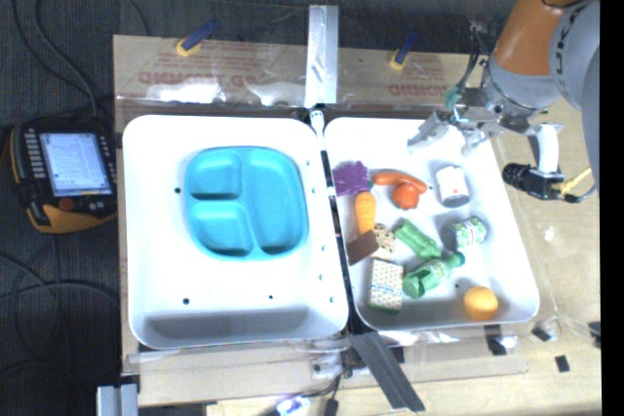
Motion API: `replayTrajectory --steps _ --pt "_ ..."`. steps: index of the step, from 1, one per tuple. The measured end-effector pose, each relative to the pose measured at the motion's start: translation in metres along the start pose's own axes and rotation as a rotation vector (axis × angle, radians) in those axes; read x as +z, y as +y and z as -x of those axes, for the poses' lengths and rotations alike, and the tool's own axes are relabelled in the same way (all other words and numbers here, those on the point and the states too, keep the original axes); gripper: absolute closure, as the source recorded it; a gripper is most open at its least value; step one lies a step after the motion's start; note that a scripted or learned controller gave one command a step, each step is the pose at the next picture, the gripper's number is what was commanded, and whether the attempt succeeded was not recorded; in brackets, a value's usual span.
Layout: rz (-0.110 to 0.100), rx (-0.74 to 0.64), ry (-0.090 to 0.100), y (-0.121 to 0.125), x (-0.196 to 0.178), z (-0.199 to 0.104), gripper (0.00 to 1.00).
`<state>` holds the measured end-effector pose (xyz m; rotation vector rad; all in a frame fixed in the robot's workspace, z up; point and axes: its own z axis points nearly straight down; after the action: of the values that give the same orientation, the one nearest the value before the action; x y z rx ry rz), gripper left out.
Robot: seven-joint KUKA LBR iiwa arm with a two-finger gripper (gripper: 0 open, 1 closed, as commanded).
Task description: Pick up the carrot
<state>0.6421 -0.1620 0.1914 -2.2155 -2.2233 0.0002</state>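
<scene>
Over the right bin's (522,248) far right corner we see the tool (450,129), arm coming in from the right edge, orange band up top, wrist tilted down toward the bin. Two prongs look spread, nothing between them. Tool sits well apart from the carrot.

Carrot (365,211) lies in the right bin, near its left wall, long axis running roughly near-to-far. Purple item (351,177) touches its far end; a brown block (363,246) sits at its near end. Red-orange pieces (402,186) lie just to its right.

Room: carrot's left side is tight against the divider between bins; right side has a small bare gap before the green items. Bare floor in the right bin is mostly along the far edge under the tool and the near right corner beside the orange ball (480,301).

Counts, right bin: one carrot, one purple item, one white cup-like item (451,184), one orange ball, one patterned box (386,285), one small can (470,231), roughly two green pieces (422,258) — overlap makes that count unsure.

Left bin (146,239): one blue three-compartment tray (244,201), centred, with bare floor all round.

Two bins on the surface. One handheld pendant (63,172) lies on the floor left of it.
</scene>
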Motion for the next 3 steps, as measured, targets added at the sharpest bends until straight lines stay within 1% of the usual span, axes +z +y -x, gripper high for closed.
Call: replayTrajectory --steps 1,2,3 --pt "0.001 0.062 -0.005 -0.032 0.08 -0.055 0.0" --pt "-0.001 0.136 -0.001 -0.066 0.009 -0.113 0.0" --pt "-0.003 0.195 0.0 -0.103 0.01 -0.123 0.0"
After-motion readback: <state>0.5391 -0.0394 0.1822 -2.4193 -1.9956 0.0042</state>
